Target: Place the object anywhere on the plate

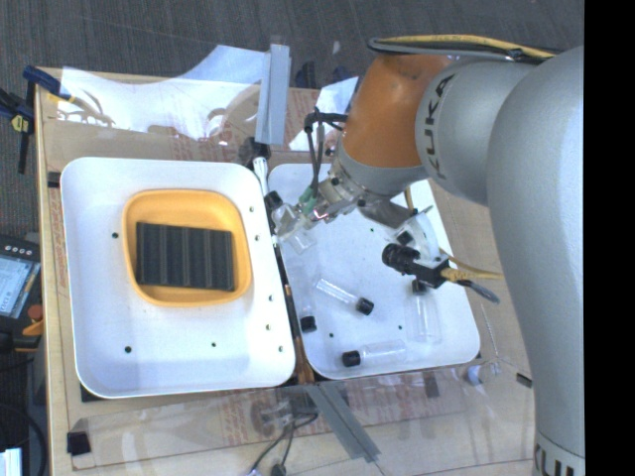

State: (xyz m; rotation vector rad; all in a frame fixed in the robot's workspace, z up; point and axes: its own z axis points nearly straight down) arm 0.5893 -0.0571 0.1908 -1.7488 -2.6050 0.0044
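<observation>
A plate [189, 249] lies in the left bin [89, 345]; several vials [342, 296] lie scattered in the right bin [451, 350].

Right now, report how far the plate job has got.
Nothing looks done: the yellow plate in the left bin carries only its dark ridged insert. The gripper is low over the right bin's upper left corner, near clear tubes with black caps. Picking one and carrying it to the plate remain.

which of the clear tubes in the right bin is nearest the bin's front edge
The black-capped clear tube lying along the front rim; the other capped tube lies farther back, mid-bin.
</observation>
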